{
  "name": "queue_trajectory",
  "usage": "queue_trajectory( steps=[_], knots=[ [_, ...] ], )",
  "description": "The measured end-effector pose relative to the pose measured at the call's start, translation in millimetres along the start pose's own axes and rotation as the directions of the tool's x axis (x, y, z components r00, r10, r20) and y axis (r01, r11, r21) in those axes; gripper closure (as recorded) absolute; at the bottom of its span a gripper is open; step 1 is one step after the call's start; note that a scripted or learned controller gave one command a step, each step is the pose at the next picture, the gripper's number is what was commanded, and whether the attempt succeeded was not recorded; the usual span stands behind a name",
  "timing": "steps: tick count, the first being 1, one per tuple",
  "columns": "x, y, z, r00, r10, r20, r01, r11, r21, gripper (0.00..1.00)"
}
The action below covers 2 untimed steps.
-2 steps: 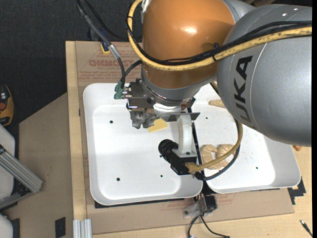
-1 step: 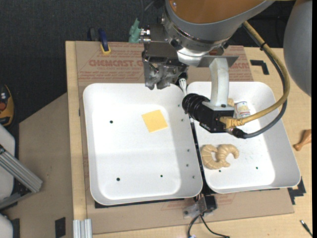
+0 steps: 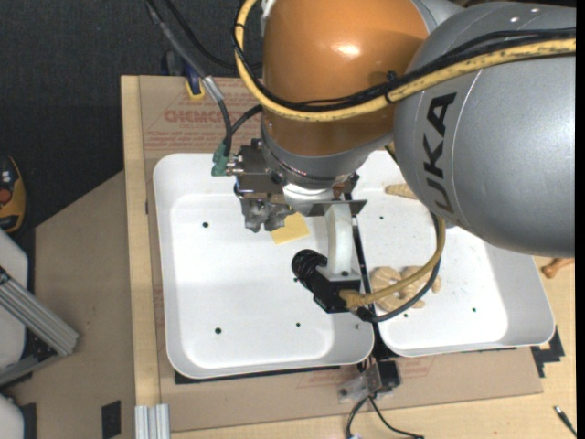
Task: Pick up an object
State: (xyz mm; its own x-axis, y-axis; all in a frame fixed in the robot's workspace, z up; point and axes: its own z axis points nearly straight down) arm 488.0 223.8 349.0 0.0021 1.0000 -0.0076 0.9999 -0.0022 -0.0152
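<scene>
Two white bins (image 3: 247,346), one yellow block (image 3: 291,230), one tan object (image 3: 395,286).

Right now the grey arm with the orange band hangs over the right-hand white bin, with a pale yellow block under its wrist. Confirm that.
Not quite. In the camera view the grey arm with the orange band hangs over the left-hand white bin, not the right-hand white bin. The pale yellow block does sit under its wrist, as stated.
</scene>
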Motion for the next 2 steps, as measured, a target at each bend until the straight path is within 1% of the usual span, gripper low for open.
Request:
queue_trajectory(
  steps=[1, 2],
  knots=[
    [0.0, -10.4, -118.4, 1.000, -0.005, -0.014, 0.004, 1.000, -0.028, 1.00],
    [0.3, -10.5, 55.3, 1.000, -0.001, 0.001, 0.001, 1.000, 0.002, 1.00]
  ],
)
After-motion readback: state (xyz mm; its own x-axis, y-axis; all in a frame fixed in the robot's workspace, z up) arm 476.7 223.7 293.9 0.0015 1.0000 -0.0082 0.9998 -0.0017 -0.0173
